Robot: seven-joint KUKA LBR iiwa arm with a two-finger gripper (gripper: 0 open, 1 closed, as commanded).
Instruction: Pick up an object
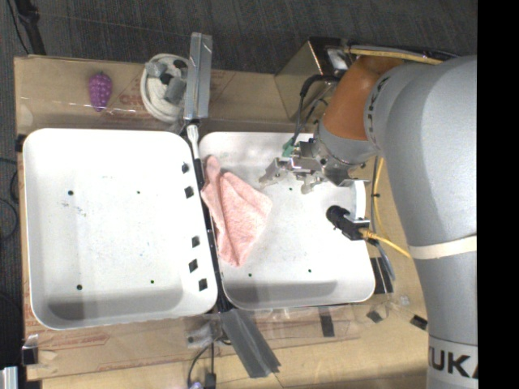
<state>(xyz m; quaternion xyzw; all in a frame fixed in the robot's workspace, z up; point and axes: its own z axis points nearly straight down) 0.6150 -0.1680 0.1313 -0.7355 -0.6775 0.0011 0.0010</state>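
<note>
1. A pink cloth (pixel 235 213) lies crumpled in the right bin (pixel 300 286), against its left wall.
2. The gripper (pixel 285 171) hovers just beside it, fingers spread, holding nothing.
3. The pickup looks not yet done.

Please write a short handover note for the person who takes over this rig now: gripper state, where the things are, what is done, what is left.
Gripper: over the right bin, near its upper middle, beside the cloth; nothing seen between its fingers.
Pink cloth: crumpled in the right bin, against its left wall.
Left bin: no loose objects seen in it.
A small purple object lies on the bench, outside the bins.
Done: no pick yet.
Left: grasp the cloth and lift it.
</note>
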